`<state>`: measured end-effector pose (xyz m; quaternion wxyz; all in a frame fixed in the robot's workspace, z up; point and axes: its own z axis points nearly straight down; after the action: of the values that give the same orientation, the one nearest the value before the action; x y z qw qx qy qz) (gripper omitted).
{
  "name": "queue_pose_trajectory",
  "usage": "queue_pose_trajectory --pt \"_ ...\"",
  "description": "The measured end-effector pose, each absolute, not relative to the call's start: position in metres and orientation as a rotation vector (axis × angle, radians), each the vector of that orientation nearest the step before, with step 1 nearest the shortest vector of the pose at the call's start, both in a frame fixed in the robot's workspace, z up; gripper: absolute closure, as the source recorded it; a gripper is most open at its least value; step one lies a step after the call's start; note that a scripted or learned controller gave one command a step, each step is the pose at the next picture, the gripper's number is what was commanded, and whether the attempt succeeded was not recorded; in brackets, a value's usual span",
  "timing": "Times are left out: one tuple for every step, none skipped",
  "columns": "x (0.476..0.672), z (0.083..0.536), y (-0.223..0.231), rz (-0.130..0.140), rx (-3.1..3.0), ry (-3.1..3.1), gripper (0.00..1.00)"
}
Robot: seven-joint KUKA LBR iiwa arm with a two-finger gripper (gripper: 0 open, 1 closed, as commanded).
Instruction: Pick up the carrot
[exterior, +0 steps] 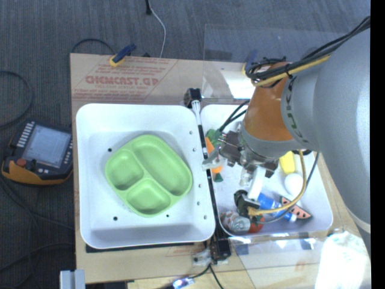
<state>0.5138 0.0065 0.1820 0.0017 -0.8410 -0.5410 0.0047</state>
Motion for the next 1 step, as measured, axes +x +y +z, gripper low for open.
queue_pose_trajectory --pt "0.5301 0.1822 -0.037 0.012 -2.736 -1.542 0.0"
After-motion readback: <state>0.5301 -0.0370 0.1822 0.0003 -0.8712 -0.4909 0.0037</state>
